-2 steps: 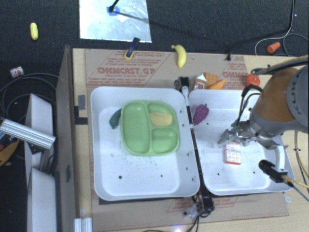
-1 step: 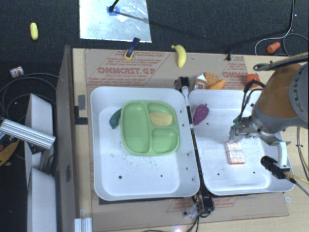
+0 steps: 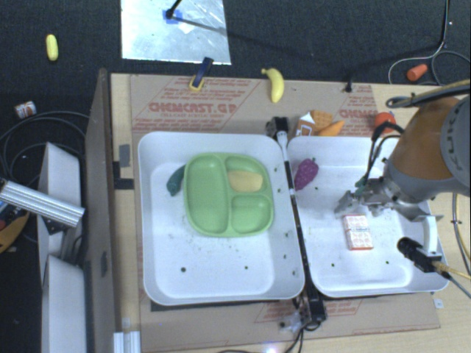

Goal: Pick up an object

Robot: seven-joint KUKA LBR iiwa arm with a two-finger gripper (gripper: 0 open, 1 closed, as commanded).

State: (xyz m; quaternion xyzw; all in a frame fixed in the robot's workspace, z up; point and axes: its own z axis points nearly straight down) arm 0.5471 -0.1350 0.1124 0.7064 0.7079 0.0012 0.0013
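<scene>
In the right bin (image 3: 324,271), a small white-and-red box (image 3: 358,232) is seen lying flat on the floor, toward that bin's right half. A purple, grape-like item (image 3: 305,171) rests near the same bin's upper left corner, well apart from the box. Nothing is stacked on the box, and the floor to its left is bare apart from a few dark specks.

Left of the right bin, touching it along a shared rim, the left bin (image 3: 169,271) is found; a green divided plate (image 3: 224,195) fills its middle, with a pale yellow item (image 3: 245,178) lying in the plate's upper right compartment and a dark teal item (image 3: 175,179) set against the plate's left edge.

Behind the right bin, on the cardboard sheet (image 3: 191,105) — printed with red lettering — an orange carrot-like piece (image 3: 331,129) and an orange-red object (image 3: 384,120) are placed, and a yellow banana (image 3: 275,84) lies further to the left.

The arm (image 3: 430,153) is brought in from the right of the right bin, its orange band and grey wrist bent down over the bin's right side. The gripper (image 3: 360,201) is held low, just above the box's upper edge; whether contact is made cannot be told. The state of the tool cannot be told — the tip is too blurred — and nothing is seen held in it.
</scene>
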